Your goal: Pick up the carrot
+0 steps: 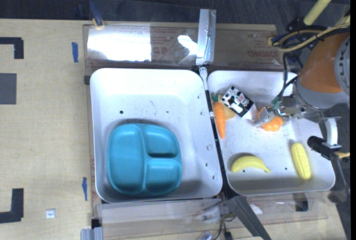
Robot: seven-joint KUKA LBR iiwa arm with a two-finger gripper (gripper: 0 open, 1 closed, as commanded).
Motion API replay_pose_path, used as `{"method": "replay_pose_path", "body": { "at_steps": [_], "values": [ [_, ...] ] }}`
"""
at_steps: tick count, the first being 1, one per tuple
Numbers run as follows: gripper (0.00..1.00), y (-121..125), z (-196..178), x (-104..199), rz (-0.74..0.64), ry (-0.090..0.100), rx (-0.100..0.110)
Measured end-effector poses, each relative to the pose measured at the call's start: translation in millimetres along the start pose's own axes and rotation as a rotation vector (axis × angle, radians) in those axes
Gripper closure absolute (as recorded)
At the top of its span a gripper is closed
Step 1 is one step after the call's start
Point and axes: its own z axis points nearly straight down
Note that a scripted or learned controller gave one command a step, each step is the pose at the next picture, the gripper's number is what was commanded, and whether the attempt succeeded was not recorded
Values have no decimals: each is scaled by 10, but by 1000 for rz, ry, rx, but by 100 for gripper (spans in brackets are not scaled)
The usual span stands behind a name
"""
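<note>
The gripper (278,110) hangs low in the right bin (320,180), well right of the carrot (220,118), its tip over a small orange piece (272,124); whether it is parted or closed I can't tell. The carrot lies untouched against that bin's left wall, a black-and-white toy (237,101) touching its upper right. So the pick looks not yet made, and the tool seems off target. A banana (248,164) and corn cob (301,159) lie nearer. The arm (325,69) reaches in from the right, bent steeply down.
</note>
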Motion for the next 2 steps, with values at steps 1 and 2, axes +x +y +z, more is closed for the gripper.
{"method": "replay_pose_path", "body": {
  "at_steps": [1, 2],
  "values": [
    [0, -2, 4, 0, 0, 0, 1],
    [100, 5, -98, -4, 0, -1, -2]
  ]
}}
